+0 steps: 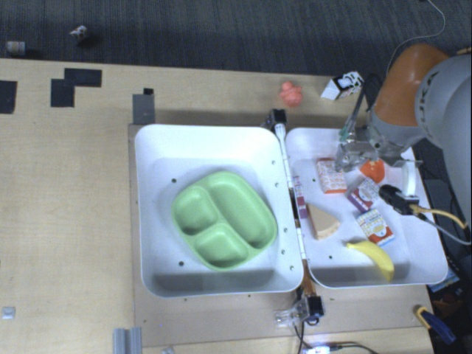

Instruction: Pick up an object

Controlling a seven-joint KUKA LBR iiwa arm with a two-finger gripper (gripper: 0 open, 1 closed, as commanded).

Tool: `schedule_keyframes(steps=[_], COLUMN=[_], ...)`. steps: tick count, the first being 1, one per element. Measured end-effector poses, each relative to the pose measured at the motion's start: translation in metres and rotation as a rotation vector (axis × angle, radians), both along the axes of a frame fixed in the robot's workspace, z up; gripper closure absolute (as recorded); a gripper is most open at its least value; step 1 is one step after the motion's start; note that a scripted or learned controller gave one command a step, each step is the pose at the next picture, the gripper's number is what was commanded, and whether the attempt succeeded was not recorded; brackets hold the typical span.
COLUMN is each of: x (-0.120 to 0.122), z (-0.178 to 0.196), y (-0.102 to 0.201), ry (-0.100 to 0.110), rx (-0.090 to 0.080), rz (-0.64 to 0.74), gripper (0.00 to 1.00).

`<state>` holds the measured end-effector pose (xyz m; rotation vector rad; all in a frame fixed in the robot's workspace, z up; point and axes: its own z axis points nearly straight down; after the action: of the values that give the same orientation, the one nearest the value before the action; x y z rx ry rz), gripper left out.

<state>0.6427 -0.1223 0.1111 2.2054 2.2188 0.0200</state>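
A pale wooden bench (66, 220) was seen below a strip of dark carpet (184, 13), and two shallow white bins were set on it side by side. The left bin (155, 153) was taken up by a green divided plate (223, 218), with bare white floor left around it on all sides. A pink lump (291, 93) was left on the bench just beyond the right bin (428, 268).

In that right bin a red-and-white packet (330, 175), a tan wedge (323, 223), a small carton (375, 227), a banana (372, 257) and an orange piece (373, 170) were crowded together, and little open floor was left between them.

The gripper (346, 159) was lowered at the far edge of the packet, the orange piece just beside it. Whether it was spread or closed cannot be told, and nothing was seen held.
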Motion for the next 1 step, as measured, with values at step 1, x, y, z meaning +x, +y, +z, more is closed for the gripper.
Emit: schedule_keyframes(steps=[1], x=[-0.0001], z=[-0.0002], y=[0.0000], ry=[0.000], rx=[0.000], rz=[0.000], gripper=[0.00])
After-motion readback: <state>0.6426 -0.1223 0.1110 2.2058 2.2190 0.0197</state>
